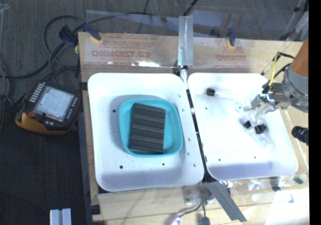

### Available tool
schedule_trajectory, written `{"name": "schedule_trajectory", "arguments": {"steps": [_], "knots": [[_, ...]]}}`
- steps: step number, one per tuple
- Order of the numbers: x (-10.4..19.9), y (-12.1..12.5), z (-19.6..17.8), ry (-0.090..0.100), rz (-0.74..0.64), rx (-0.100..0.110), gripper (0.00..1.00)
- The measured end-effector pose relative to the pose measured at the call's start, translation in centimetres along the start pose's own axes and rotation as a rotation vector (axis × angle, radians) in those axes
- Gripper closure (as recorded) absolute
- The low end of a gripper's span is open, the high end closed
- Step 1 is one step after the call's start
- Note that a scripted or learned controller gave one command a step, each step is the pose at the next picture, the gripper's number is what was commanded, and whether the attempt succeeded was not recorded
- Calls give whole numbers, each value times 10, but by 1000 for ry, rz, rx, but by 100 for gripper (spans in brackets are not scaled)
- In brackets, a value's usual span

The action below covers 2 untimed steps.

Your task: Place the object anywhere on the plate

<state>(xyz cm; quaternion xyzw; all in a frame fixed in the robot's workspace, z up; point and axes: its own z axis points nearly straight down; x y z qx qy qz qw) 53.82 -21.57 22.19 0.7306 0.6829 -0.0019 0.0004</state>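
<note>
A dark grey ribbed rectangular block (147,128) lies flat on the light blue plate (174,133) in the middle of the left bin (100,118). It sits well inside the plate's rim, its long side running front to back. My gripper (253,126) is over the right bin (225,153), far to the right of the plate. Its two black-tipped fingers (247,124) stand slightly apart, open, with nothing between them.
A small black piece (210,91) lies near the back of the right bin. The arm's wrist (293,91) enters from the right edge. A metal divider (193,118) runs between the bins. A teach pendant (50,106) lies on the floor to the left.
</note>
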Motion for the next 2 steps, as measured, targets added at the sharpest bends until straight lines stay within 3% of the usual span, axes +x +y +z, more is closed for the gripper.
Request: {"name": "schedule_trajectory", "arguments": {"steps": [1,2], "knots": [[0,0,0,0,0,0,0],[10,-5,-152,0,120,-3,0]]}}
